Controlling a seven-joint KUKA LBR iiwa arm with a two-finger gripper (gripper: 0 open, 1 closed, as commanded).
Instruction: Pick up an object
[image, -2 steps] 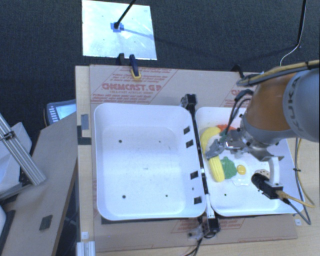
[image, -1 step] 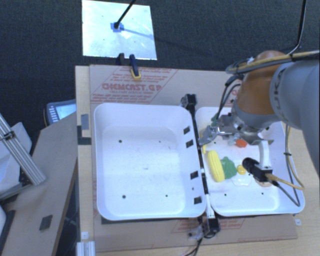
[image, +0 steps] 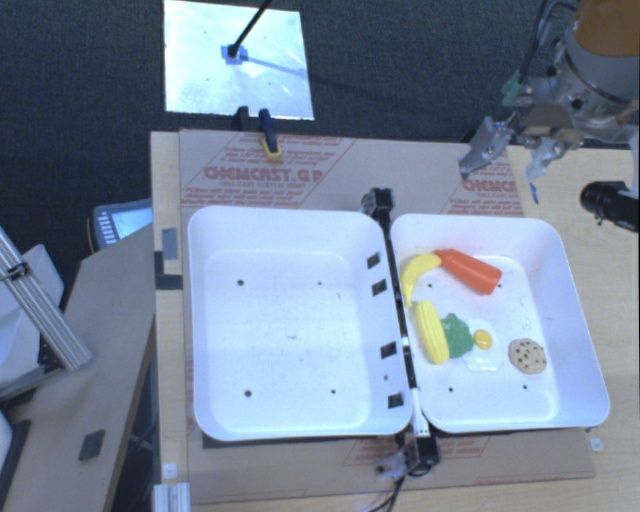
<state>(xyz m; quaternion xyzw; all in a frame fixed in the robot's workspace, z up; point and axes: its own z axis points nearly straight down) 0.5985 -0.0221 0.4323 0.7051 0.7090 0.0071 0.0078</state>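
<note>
Apparently spread and holding nothing, the tool hangs beyond the right bin.

You are looking at a robotics lab: 2 white bins clipped side by side on a protective-film-covered board at centre frame, aluminium framing at the left edge, dark carpet above, and cabling at the bottom centre.

The protective sheet under the left bin carries red "CHEMCAST" lettering beyond that bin's far rim. The letters after it are too blurred to read.
</note>
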